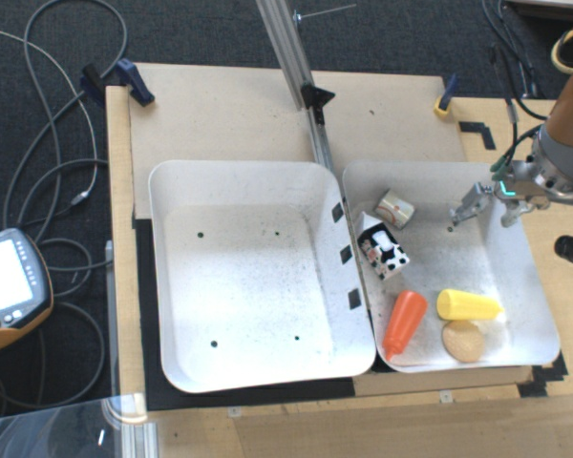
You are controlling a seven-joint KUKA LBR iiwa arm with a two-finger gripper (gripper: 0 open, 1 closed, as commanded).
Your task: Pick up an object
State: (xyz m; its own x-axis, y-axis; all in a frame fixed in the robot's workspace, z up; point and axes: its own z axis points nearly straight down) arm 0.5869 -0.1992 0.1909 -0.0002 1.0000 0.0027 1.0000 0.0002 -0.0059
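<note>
**Right bin stock and gripper position**

Camera view: the gripper (487, 206) hangs over the right bin (535, 284) near its far wall, fingers spread, nothing between them. Nearest item: small beige cylinder (394, 207), to its left, apart. It is judged light and rigid, liable to roll; grasp across its flat ends. Toward the near rim: orange carrot (404, 321), yellow piece (469, 304), tan round (464, 342).
</note>
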